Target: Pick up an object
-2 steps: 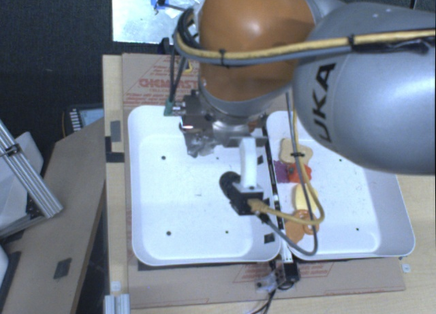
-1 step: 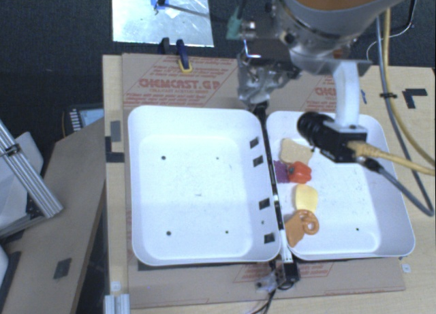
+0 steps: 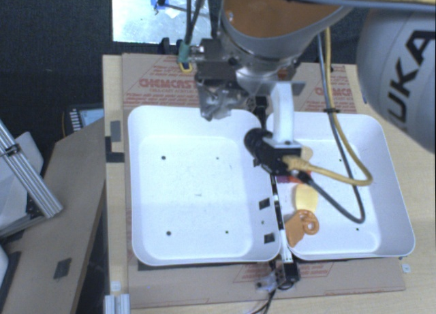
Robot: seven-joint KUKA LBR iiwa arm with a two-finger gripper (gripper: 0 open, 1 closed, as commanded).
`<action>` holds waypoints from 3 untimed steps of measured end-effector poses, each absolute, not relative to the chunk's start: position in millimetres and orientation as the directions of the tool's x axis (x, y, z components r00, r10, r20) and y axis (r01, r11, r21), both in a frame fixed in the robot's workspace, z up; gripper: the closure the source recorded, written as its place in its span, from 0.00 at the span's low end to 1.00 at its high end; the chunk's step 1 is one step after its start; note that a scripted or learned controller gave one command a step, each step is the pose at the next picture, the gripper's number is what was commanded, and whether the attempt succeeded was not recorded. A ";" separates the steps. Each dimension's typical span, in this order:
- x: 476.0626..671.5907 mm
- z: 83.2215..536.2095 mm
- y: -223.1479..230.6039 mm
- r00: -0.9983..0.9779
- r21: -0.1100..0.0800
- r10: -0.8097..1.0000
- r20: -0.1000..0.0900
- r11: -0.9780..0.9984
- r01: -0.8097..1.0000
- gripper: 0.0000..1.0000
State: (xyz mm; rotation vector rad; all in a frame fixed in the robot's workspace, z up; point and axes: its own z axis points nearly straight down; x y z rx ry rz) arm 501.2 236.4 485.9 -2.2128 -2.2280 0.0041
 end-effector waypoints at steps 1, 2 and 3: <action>570.2 537.4 233.5 0.001 0.009 1.000 0.002 -0.001 1.000 1.00; 586.2 369.2 233.6 0.000 -0.015 1.000 -0.006 0.000 1.000 1.00; 522.0 495.0 185.6 0.002 0.014 1.000 0.006 -0.002 1.000 1.00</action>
